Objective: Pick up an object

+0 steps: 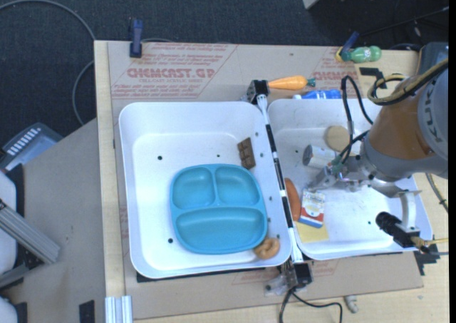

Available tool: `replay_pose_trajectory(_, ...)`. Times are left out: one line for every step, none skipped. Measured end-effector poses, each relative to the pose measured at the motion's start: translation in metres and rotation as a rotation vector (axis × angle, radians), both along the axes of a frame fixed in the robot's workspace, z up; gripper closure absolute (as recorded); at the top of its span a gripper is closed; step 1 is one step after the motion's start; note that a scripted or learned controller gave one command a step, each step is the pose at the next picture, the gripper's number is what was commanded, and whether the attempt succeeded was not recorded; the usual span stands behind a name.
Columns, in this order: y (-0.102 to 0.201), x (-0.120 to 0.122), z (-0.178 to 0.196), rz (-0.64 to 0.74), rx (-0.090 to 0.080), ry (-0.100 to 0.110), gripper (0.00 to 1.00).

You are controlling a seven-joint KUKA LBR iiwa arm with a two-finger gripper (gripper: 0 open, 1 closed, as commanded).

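In the right bin (399, 243), my gripper (332, 173) hangs low over the middle of the floor, reaching in from the right. Just below and left of it lies a small white packet (312, 211) with red, blue and yellow print. An orange sausage-shaped piece (292, 199) rests along the bin's left wall. A tan round object (337, 136) and a small grey cylinder (310, 154) sit just beyond the gripper. I see nothing between the fingers.
The left bin (142, 143) holds a blue divided plate (217, 209), a brown chocolate piece (246, 152) and a tan pretzel-like bit (268, 247). Behind the bins, on the board, lie a toy carrot (288, 83), a green bottle (363, 53) and a blue clamp (135, 36).
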State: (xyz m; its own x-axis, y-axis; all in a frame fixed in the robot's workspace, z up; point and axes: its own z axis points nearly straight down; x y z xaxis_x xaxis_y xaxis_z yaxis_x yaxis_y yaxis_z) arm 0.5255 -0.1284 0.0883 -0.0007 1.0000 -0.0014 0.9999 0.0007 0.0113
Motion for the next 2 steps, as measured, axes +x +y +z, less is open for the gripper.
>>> replay_pose_trajectory(0.02, 0.06, -0.004, 0.0, 0.002, 0.01, 0.0)
replay_pose_trajectory(-0.004, 0.089, -0.003, 0.0, 0.0, 0.01, 0.0)
